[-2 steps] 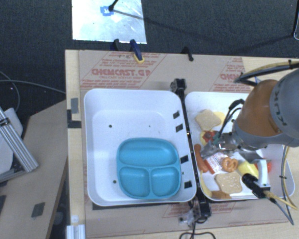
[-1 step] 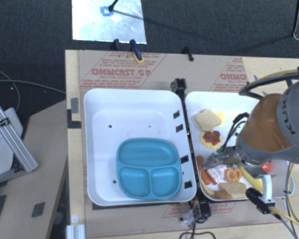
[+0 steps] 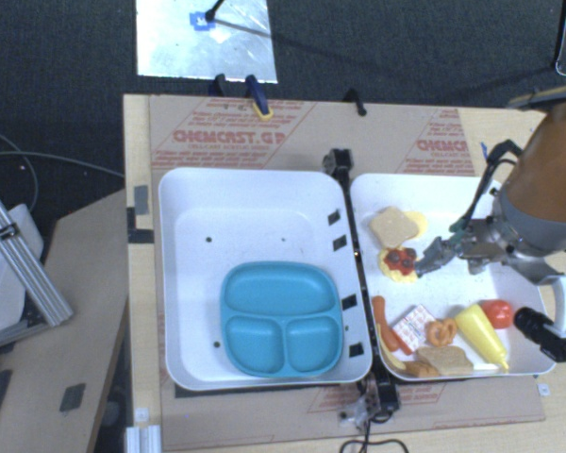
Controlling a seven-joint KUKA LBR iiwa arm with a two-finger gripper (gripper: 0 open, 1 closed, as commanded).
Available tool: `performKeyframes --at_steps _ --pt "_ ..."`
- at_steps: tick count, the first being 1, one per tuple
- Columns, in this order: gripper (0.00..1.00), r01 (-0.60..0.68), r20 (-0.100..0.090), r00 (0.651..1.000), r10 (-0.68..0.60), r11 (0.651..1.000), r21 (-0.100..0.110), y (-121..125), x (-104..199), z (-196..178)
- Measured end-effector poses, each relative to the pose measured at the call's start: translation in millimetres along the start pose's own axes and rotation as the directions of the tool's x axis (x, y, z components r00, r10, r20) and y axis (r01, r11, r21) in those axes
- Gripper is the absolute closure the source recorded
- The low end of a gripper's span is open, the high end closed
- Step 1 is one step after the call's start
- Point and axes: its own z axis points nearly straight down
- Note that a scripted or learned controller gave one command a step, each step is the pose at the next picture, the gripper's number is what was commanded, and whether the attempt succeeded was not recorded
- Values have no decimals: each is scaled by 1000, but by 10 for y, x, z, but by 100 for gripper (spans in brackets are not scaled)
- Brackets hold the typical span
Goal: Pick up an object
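Where the jaws (image 3: 424, 262) hover, toys crowd the right bin's (image 3: 424, 185) front edge.

Two bins (image 3: 184, 215) of smooth white plastic, faintly glossy. Blue tray (image 3: 281, 317) in matt plastic, smooth. Toy food of shiny plastic: yellow corn (image 3: 481, 335), red pepper (image 3: 496, 311); bread slice (image 3: 393, 225) duller, matt tan. Bench top (image 3: 226, 135) like printed cardboard, flat and matt. Carpet (image 3: 57, 55) dark, rough weave. Silvery sheet (image 3: 206, 26) glossy, foil-like. Gripper (image 3: 435, 254) in dull grey metal.
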Motion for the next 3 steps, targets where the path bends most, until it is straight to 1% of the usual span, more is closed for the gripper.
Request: performKeyframes --at_steps 1,2,3 --pt "0 3 -4 1000 -3 1000 -3 24 587 -1843" --pt "0 1 -2 1000 -1 1000 29 -27 1040 -488" --pt "100 3 -2 1000 -3 1000 14 -1 1013 -664"
